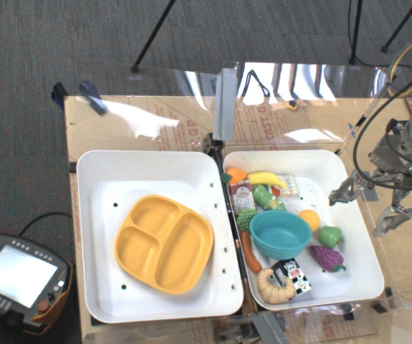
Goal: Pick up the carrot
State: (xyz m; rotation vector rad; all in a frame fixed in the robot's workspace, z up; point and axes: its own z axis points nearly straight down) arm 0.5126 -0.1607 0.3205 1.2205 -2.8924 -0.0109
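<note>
You have the gripper spread and empty at the right bin's outer rim. The carrot lies against the opposite wall, tucked beside the teal bowl; expect fingers to strike bowl or wall.

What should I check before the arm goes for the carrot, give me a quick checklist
1. Carrot in view, along the right bin's left wall: ok.
2. Room around it: not ok, the blue bowl touches it and the croissant sits at its lower end.
3. End effector above the carrot: not ok, it hovers at the bin's right edge.
4. End effector free of objects: ok.
5. Yellow plate out of the way: ok, it is in the left bin.
</note>
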